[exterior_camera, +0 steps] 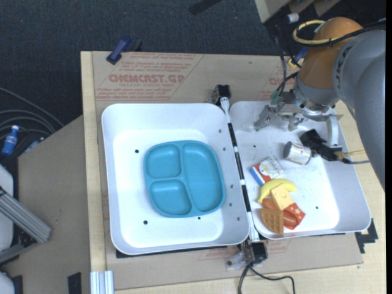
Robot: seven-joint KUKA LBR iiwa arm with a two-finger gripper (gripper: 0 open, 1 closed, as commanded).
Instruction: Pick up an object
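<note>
The arm (343, 60) hangs over the far end of the right bin (343, 216), and its gripper (298, 116) sits low near the back wall. Whether it is spread or closed I cannot tell from this slant; nothing shows in its grasp.

The things to pick lie in the right bin: a small can (298, 154) on its side just in front of the gripper, a carton (265, 170) nearer the middle, and a heap at the near left corner, with a banana (274, 188), cheese (282, 197), a waffle (272, 220) and a red piece (295, 214) touching one another. The left bin (116, 133) holds a blue tray (184, 177).

The can looks the easiest target (apart from its neighbours, and closest). It is probably light, stiff and smooth, apt to roll, so I would close across its round sides, mid-length
</note>
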